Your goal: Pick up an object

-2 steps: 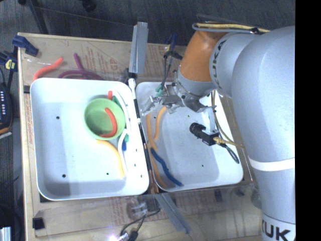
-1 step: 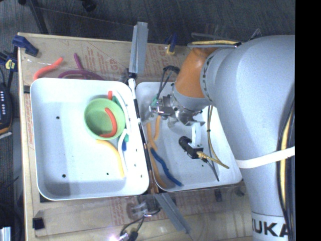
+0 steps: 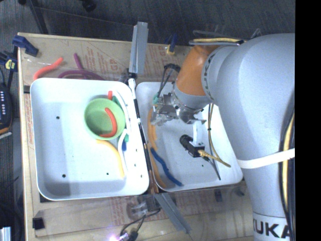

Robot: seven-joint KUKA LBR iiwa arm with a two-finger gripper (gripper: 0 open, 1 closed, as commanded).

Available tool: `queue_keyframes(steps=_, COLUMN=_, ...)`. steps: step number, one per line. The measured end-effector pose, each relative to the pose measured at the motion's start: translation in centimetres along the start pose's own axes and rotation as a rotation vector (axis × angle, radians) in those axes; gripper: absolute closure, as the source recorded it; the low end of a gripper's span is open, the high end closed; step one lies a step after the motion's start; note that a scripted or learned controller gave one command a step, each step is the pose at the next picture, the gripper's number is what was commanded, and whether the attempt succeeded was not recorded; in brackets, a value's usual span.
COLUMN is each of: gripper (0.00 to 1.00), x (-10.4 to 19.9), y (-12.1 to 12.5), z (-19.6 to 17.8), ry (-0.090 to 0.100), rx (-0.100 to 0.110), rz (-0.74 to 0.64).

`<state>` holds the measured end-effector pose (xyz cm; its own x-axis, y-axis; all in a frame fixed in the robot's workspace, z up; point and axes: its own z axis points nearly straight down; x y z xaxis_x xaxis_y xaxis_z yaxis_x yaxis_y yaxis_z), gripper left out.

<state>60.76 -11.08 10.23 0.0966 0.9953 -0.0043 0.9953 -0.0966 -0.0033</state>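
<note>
Much of right bin [image 3: 200, 169] beneath grey arm [image 3: 251, 84], gripper [image 3: 162, 112] indistinct

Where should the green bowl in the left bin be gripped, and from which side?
Probably its left rim, from above, one finger inside and one outside: the green bowl lies mouth-up, and a red curved piece crowds its right side, leaving the left rim bare.

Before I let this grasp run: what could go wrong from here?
The gripper is over the right shallow white bin, close to its left wall, so it may strike the wall rather than grasp anything. The thin blue curved strip seems to lie flat on the floor, so it is probably hard to pinch.
</note>
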Motion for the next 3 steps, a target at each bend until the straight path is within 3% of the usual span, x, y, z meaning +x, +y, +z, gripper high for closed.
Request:
queue_keyframes(steps=1, gripper=0.0, x=-0.03, y=0.0, z=-0.01, ry=-0.001, rx=0.0, rz=0.0)
queue_keyframes(steps=2, gripper=1.0, x=-0.01, y=0.0, z=-0.97, ry=0.001, rx=0.001, rz=0.0)
queue_keyframes(steps=3, gripper=0.0, x=0.0, y=-0.01, z=-0.97, ry=0.0, rx=0.001, rz=-0.001)
